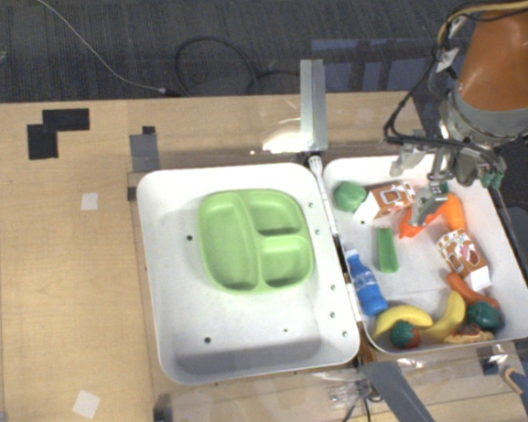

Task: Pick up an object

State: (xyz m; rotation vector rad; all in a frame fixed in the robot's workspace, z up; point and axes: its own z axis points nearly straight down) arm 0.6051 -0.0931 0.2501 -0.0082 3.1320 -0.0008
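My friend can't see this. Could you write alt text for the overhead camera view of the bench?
A robot arm's gripper hangs low over the right white bin, right above an orange toy among play food: bananas, a blue bottle, a green block. The left white bin holds a green divided tray.

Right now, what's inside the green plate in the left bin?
The green plate has three compartments, and each shows only bare green plastic. It sits in the left bin. Whatever lies under the plate is covered, so that can't be seen.
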